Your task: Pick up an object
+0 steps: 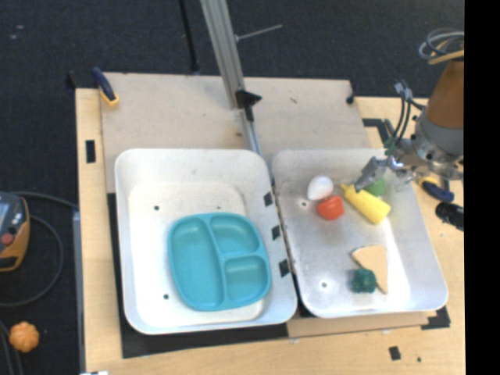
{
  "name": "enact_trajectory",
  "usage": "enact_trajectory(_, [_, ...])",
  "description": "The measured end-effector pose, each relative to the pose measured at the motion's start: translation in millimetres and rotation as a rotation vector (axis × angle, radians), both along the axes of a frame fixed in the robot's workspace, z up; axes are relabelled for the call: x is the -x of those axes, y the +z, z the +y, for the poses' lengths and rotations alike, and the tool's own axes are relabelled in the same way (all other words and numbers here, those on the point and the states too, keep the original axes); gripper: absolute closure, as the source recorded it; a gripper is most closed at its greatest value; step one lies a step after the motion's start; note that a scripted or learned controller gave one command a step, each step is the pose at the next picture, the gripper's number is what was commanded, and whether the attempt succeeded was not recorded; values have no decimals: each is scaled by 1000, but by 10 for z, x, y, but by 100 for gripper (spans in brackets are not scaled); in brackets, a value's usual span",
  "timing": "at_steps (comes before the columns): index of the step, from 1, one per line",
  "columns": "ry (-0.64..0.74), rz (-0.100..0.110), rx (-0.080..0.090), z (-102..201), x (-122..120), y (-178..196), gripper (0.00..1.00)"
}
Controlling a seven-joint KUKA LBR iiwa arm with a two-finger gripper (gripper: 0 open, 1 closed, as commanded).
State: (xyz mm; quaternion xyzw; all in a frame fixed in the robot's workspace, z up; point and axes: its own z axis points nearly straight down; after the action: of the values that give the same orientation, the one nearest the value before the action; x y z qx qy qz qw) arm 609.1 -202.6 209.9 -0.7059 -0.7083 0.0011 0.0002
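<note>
In the right bin (422, 233), near its far right corner, the gripper (373, 176) hangs just above the yellow piece (368, 205), with a small green thing (378, 187) close under its tip. Whether its fingers are apart or together cannot be told from this slanted view, and nothing can be seen held between them.

The step in hand looks like the approach to a grasp. To do it well, the arm should settle on one target. The yellow piece seems the best choice: it is long, lies flat and slanted, and is nearest the tip. The grasp should cross its narrow width, not its length, and come straight down over its middle. The red ball (330, 208) and the white egg shape (319, 187) lie just beside its left end, touching or nearly touching each other, so a crooked descent could knock them away or trap two things at once. The lift should be slow, since a smooth rounded piece may slip.

Nearer the front of the same bin lie a tan wedge (372, 261) and a dark green lump (362, 280) touching its lower edge, well apart from the gripper.

The left bin (133, 170) holds a blue tray (219, 260) with three compartments, set toward the front. Its compartments appear bare.
</note>
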Motion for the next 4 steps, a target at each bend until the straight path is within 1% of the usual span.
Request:
enact_trajectory(1, [2,1,0,4,-94,-557,0])
enact_trajectory(2, [-2,1,0,-1,-90,-1083,0])
enact_trajectory(3, [-1,-7,2,-15,-110,-931,100])
enact_trajectory(4, [0,-7,1,-6,-176,-474,100])
